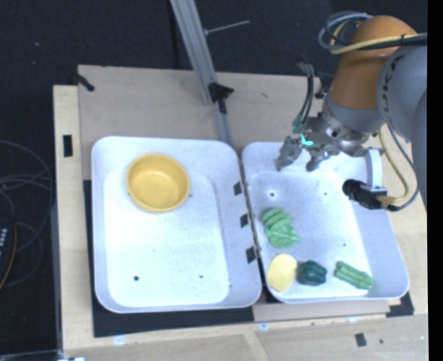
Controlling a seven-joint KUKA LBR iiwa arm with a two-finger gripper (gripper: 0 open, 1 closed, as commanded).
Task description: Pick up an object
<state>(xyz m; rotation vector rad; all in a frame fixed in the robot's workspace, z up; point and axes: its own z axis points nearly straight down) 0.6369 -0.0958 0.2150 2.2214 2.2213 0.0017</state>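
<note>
Hand hovers open over the far end of the right bin

The arm reaches in from the right, its orange band sitting above the wrist, and the hand hangs over the far left corner of the right bin. Its two fingers stand spread apart with nothing between them, pointing down toward the white floor of the bin (whether the tips touch that floor cannot be told from this angle). A small green light glows on the wrist just above the fingers.

The things to pick up all lie nearer the camera, well apart from the hand. A light green ridged object rests near the bin's left wall, about midway along it. At the near end, a pale yellow rounded object sits by the left corner, a dark green object lies just beside it to the right, and a lighter green elongated object lies further right, tilted, close to the near rim.

In the left bin a yellow bowl stands upright toward the far left part. Both bins rest side by side on the table. A grey metal rail slants across the table's far edge toward the gap between the bins
</note>
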